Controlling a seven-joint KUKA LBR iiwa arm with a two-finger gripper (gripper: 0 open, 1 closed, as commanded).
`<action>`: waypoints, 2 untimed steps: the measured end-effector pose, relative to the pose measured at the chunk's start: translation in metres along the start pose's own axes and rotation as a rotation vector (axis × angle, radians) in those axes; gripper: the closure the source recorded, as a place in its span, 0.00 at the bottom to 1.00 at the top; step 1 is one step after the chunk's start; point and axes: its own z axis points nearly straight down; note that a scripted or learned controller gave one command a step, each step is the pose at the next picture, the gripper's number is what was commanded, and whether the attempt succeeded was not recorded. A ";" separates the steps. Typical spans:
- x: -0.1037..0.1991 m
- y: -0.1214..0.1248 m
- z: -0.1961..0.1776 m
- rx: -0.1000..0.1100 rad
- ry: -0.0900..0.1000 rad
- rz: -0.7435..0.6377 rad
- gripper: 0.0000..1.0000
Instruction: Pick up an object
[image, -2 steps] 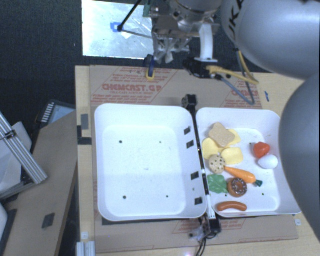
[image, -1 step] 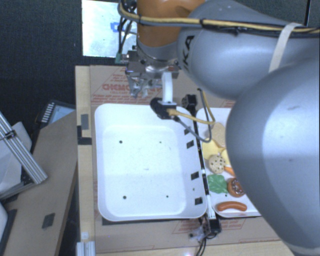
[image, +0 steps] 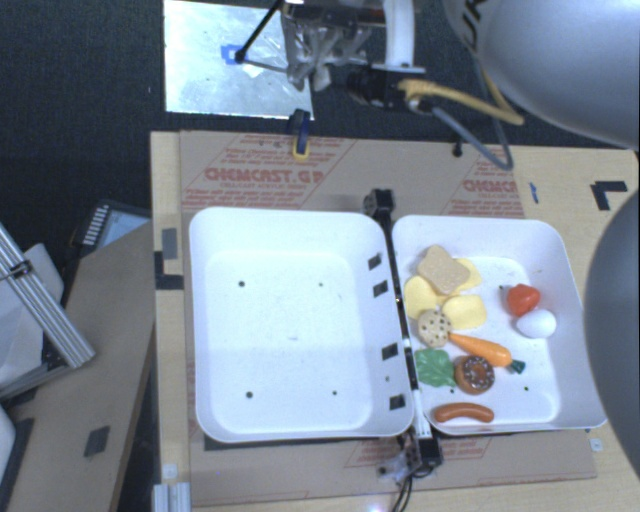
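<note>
Progress: nothing lifted yet, as far as you can judge. Every piece of toy food lies in the right bin (image: 560, 250); the left bin (image: 210, 240) holds nothing.

Arm: the gripper (image: 312, 62) sits past the bench's far edge, well apart from both bins, over a shiny metal plate (image: 200, 60). Whether it is open or closed, you cannot tell; the view is too cluttered there. Nothing visible in its grasp.

Still to do, by your reading: travel to the right bin, descend, close, lift. The whole pick remains.

Objects, right bin:
- bread slice (image: 442, 268), near the far edge, resting on yellow pieces (image: 424, 297)
- cookie (image: 433, 327), hard by the left wall
- tomato (image: 522, 298) and white egg (image: 537, 324), toward the right wall, touching or nearly so
- carrot (image: 482, 348), slanted across the middle
- green leafy piece (image: 434, 367) and doughnut (image: 473, 374), side by side
- sausage (image: 463, 412), alone along the near edge

Sausage looks the least crowded target.
</note>
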 end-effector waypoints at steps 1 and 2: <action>-0.002 0.015 0.185 0.034 -0.012 0.007 1.00; -0.001 0.018 0.083 0.009 -0.003 0.002 1.00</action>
